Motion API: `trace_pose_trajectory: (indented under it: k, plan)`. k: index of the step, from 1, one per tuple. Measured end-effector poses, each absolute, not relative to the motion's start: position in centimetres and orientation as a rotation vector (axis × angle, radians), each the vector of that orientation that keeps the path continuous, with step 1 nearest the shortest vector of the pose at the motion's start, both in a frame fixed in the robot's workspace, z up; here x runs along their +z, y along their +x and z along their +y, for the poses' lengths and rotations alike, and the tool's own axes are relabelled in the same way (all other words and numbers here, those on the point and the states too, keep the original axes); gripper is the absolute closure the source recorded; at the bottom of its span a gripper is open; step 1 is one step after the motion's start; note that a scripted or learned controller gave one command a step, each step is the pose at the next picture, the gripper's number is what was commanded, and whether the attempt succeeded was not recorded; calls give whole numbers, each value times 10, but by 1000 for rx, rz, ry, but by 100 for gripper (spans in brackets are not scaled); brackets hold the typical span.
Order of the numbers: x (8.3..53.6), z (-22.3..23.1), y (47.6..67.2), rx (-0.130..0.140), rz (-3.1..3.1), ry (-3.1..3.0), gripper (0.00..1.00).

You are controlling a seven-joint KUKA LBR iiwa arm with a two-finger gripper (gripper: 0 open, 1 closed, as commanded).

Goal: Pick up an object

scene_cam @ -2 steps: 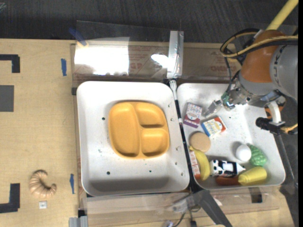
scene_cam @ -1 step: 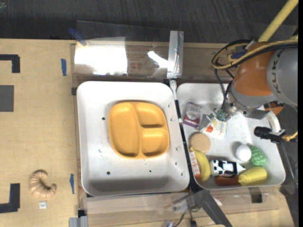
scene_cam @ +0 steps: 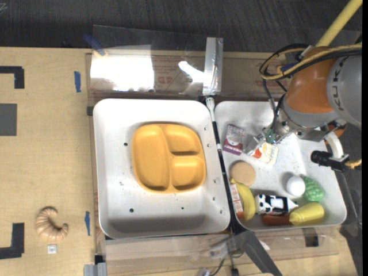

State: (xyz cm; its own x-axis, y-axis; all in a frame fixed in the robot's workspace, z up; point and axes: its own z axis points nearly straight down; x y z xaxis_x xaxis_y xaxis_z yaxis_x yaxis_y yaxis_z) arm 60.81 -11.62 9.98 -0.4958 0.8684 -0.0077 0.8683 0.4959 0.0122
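The gripper (scene_cam: 271, 134) hung low in the right bin (scene_cam: 339, 211), by a small red and white packet (scene_cam: 265, 152); I could not tell its state; a purple packet (scene_cam: 234, 139) lay just left; a banana (scene_cam: 246, 200), a white ball (scene_cam: 295, 185) and a toy cow (scene_cam: 271, 203) lay nearer the front; the left bin (scene_cam: 109, 154) held a yellow tray (scene_cam: 168, 156).

One fixed camera overhead — slanting down on both bins (scene_cam: 109, 119).
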Motion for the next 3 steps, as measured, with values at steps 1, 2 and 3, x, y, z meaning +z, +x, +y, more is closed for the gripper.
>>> trace_pose_trajectory:
  k: [1, 2, 3]
  plan:
    - [110, -116, 609, 14, 2703, 1570, 100]
    - [121, -115, 611, 18, 2700, 1568, 100]
    - [187, -69, 589, 6, 2310, 2124, 100]
